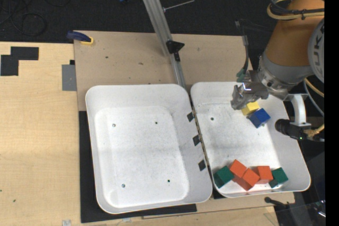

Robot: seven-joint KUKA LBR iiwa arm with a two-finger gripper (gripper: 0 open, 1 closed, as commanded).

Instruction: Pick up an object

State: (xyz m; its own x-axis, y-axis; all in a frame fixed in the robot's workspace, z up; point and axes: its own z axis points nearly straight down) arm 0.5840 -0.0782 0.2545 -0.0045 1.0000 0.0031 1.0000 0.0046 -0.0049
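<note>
You're at the approach stage, by my reading. The claw (242,97) hangs over the far part of the right bin (222,129), just left of the yellow block (251,108), which touches the blue block (259,117) on its near-right side. Nothing sits between the fingers that you can see. Whether they are spread or clenched, you cannot tell from this angle; the metal parts blur together.

Task thing: any block will do. Closest candidates are the yellow and blue pair, right beside the claw. The rest are heaped in the bin's near corner, well apart from the claw: a green block (223,174), two orange blocks (238,169) (247,179), a red-orange one (263,172), another green (278,175). They touch one another, so a harder pick.

Next move, as a judgement: shift the claw slightly right and toward the near edge to centre on the yellow block, then descend. Watch the blue neighbour; it touches the yellow, so one finger may land on it or nudge both. Height above the bin floor is unclear from this slanted view.

Arm pose: it reaches in from the right, orange band (291,34) above the grey wrist (278,74), wrist tilted down and leftward toward the bin's far end. Cables loop over the top of the arm.

Left bin (106,114) plays no part now.
</note>
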